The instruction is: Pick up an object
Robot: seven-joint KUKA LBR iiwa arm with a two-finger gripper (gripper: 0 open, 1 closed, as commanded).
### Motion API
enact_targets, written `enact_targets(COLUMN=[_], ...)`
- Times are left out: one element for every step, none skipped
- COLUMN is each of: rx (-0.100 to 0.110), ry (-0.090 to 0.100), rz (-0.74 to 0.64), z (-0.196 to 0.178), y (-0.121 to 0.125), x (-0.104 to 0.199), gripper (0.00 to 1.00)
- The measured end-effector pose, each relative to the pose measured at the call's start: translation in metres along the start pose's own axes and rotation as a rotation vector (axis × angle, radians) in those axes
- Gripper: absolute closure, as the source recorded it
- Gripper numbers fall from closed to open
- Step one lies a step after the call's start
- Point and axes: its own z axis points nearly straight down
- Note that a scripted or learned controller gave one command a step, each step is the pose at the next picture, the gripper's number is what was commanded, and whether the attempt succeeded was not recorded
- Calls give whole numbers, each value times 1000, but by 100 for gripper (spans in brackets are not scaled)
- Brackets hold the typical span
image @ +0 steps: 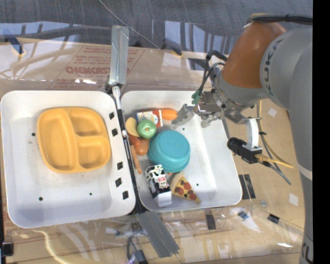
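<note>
Grey arm (286, 65) with its orange band fills the upper right, closest to the lens, reaching in over the right bin (223, 172). Its pincer (197, 116) hangs above that bin's upper middle, fingers spread apart with nothing between them; one fingertip lies near the orange carrot (169, 113).

Two white bins sit side by side on the desk, their inner rims touching along a black divider strip (122, 147). Left bin (16, 186): one yellow divided tray (73, 138) with three compartments, set toward the upper middle, leaving bare floor along the lower and left edges.

Right bin: objects crowd its left half, against the divider. Counted, they are one teal bowl (169, 150), upside down at the centre; one green apple (147, 128) just above and left of the bowl; one yellow piece (131, 126) touching the apple's left side; one orange-brown piece (139, 145) below the apple; one small carton (145, 116) behind the apple, beside the carrot; one black-and-white cow-patterned box (158, 182) below the bowl; one pizza slice (183, 188) just right of that box. The bin's right half, from bowl to right rim, is bare floor and offers open room. A black cylinder (243, 149) on the arm overhangs the right rim.
</note>
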Motion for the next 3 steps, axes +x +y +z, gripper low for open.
enact_targets(rx=[-42, -2, -1], ry=[-7, -1, 0], rz=[117, 215, 210], z=[102, 133, 123], y=[11, 41, 42], x=[17, 15, 17], gripper=[0, 0, 100])
